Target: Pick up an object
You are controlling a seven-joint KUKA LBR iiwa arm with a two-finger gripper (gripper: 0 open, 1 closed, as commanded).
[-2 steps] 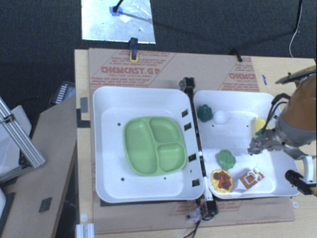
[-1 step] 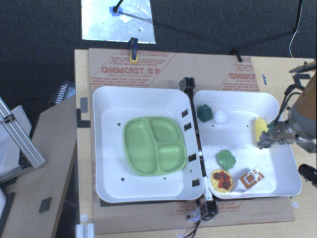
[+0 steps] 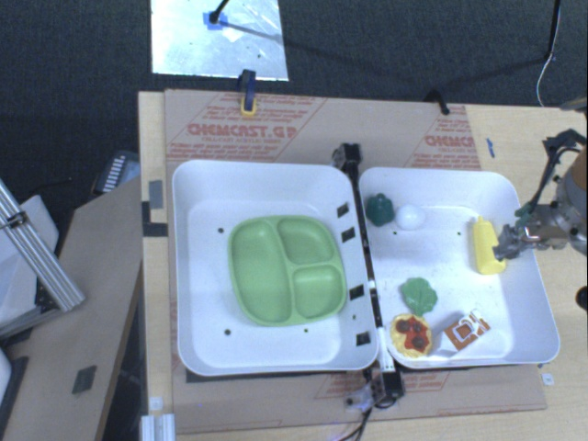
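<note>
The right bin (image 3: pixel 514 196) holds several small toys. A yellow piece (image 3: pixel 486 243) lies near its right side. A dark green piece (image 3: pixel 378 209) and a white ball (image 3: pixel 409 216) sit at the upper left. A light green leafy piece (image 3: pixel 419 293) is in the middle. A pizza slice (image 3: pixel 412 334) and an orange-and-white piece (image 3: pixel 468 330) lie along the front. My gripper (image 3: pixel 508 241) comes in from the right edge and hangs right beside the yellow piece, at its right side.
The left bin (image 3: pixel 197 191) holds a green divided plate (image 3: pixel 285 269). A black divider (image 3: pixel 360 246) with clips runs between the bins. Both bins rest on cardboard (image 3: pixel 312 127). A cable (image 3: pixel 551 35) hangs at the upper right.
</note>
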